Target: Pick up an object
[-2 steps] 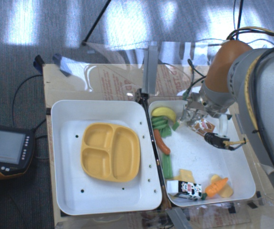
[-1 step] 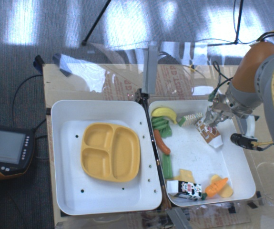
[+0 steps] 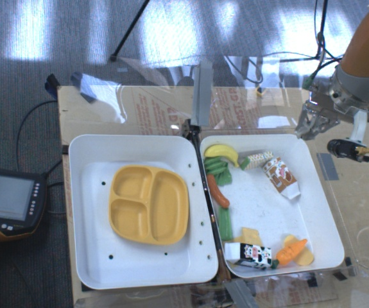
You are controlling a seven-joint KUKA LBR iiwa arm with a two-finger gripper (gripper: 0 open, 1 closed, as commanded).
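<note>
Hanging above the bench's far right part, the gripper (image 3: pixel 314 126) sits just beyond the far right corner of the right bin (image 3: pixel 319 197), outside its rim. Whether it is spread or closed cannot be told from this view; nothing shows held in it. The grey arm with its orange band (image 3: pixel 361 40) enters from the right.

Two shallow white bins lie side by side on the bench. The left bin (image 3: pixel 88 172) carries a yellow divided plate (image 3: pixel 149 205) near its middle, with three compartments.

The right bin carries toy food. At its far left corner lies a yellow banana (image 3: pixel 221 151), with green pea pods (image 3: pixel 217 167) just beside it. A small patterned packet (image 3: pixel 257 158) lies next to the banana along the far edge, and a brown and white carton (image 3: pixel 281 177) lies on its side towards the far right. Along the left edge sit a red sausage (image 3: pixel 219 192) and, nearer, a green vegetable piece (image 3: pixel 224 222). At the near edge lie a black and white milk carton (image 3: pixel 249 254), a yellow cheese wedge (image 3: pixel 250 237) touching it, and an orange carrot (image 3: pixel 291 252).

A handheld control pendant (image 3: pixel 8 201) rests off the bench, to the left.
</note>
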